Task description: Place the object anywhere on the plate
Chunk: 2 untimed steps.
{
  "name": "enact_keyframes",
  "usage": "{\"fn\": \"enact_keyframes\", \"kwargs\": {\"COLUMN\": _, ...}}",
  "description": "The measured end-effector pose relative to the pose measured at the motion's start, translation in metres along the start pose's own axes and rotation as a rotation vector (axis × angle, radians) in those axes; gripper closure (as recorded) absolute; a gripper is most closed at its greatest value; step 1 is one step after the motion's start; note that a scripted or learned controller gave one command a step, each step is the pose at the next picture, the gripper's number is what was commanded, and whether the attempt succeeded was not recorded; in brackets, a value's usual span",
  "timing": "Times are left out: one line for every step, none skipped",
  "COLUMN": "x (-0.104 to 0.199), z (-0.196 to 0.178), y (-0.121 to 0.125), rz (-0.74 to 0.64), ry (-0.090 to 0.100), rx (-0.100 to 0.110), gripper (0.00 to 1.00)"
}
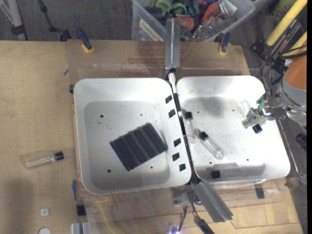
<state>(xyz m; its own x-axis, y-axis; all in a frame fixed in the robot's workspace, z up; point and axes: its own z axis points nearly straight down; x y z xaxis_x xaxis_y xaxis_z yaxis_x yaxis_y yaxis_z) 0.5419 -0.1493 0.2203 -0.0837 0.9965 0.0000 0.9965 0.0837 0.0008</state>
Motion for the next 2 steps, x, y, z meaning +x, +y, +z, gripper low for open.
{"fn": "enact_keyframes", "kwargs": {"x": 0.093, "z": 0.037, "y": 0.03, "rz": 0.331, "ry": 0.001, "rx": 0.006, "gripper": 1.0}}
{"fn": "enact_keyframes", "kwargs": {"x": 0.182, "z": 0.036, "y": 0.094, "rz": 0.163, "ry": 0.0, "rx": 0.001, "gripper": 1.0}}
